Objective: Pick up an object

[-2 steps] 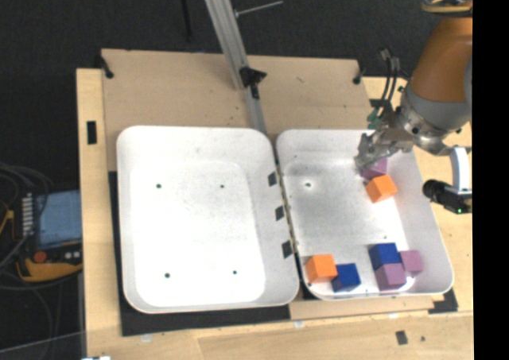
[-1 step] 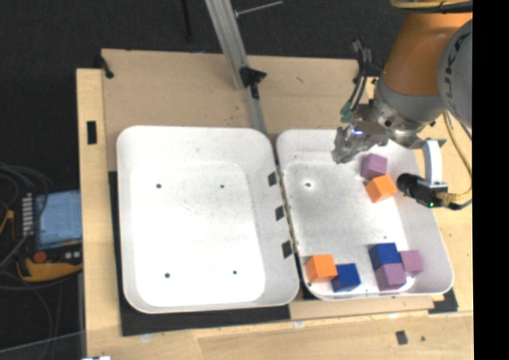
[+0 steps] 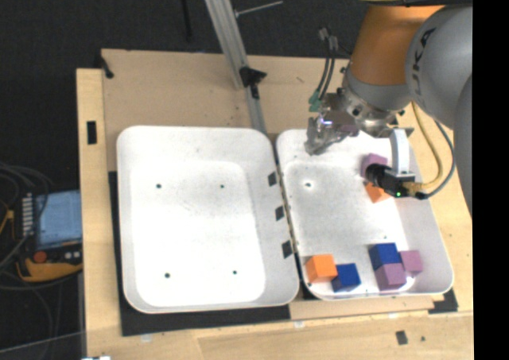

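Blocks cluster at the right bin's near edge, so the gripper, its opening indiscernible, far away, may close on nothing.

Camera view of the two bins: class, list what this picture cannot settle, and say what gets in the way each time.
- Gripper, camera view: its tips are blurred and the wrist above covers them.
- Purple block and orange block at the right bin's upper right: partly covered by the white fitting with a green light, so their full shapes are unclear.
- Arm: cut off by the top edge.
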`<state>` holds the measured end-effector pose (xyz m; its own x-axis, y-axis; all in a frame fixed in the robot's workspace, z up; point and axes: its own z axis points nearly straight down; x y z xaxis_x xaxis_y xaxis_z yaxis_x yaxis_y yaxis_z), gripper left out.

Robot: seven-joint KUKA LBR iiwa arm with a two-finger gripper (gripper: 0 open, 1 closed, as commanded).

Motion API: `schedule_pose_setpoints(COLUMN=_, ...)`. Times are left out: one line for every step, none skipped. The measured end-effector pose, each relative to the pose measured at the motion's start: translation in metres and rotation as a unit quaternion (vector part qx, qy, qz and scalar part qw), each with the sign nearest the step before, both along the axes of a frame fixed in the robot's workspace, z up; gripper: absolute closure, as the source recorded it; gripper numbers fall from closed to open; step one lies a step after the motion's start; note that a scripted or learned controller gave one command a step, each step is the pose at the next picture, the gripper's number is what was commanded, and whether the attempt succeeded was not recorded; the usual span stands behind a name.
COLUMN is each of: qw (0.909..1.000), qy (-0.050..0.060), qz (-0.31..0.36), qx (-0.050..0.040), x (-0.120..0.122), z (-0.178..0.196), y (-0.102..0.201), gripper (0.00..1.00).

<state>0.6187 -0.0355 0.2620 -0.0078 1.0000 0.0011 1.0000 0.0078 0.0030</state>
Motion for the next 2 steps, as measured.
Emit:
schedule_pose_setpoints(qw=1.0, qy=0.0, qz=0.0, qx=-0.0001, x=0.018, z=0.003, y=0.054, gripper=1.0)
schedule_pose_setpoints(qw=1.0, qy=0.001, qz=-0.001, qx=-0.001, x=0.032, z=-0.017, y=0.099, gripper=1.0)
